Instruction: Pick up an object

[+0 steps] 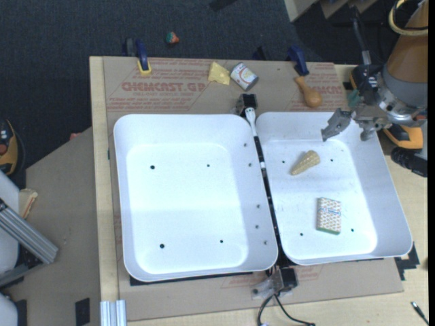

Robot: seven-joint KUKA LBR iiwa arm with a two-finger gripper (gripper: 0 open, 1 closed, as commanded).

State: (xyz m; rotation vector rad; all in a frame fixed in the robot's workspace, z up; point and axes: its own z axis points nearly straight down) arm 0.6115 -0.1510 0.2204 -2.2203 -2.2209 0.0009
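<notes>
The hand [349, 125], fingers spread and seemingly gripping nothing, hovers at the right bin's [380, 182] far edge. A cone [304, 161] lies mid-bin, a patterned packet [329, 215] nearer the front edge.

Tan cone [304, 162] on its side, patterned flat packet [329, 215] nearer the front — both in right bin [380, 182].

place: robotics lab | cues: cardboard-topped bench [204, 80]; clamps [142, 56]; aluminium framing [27, 236]; loose cables [285, 308]
</notes>
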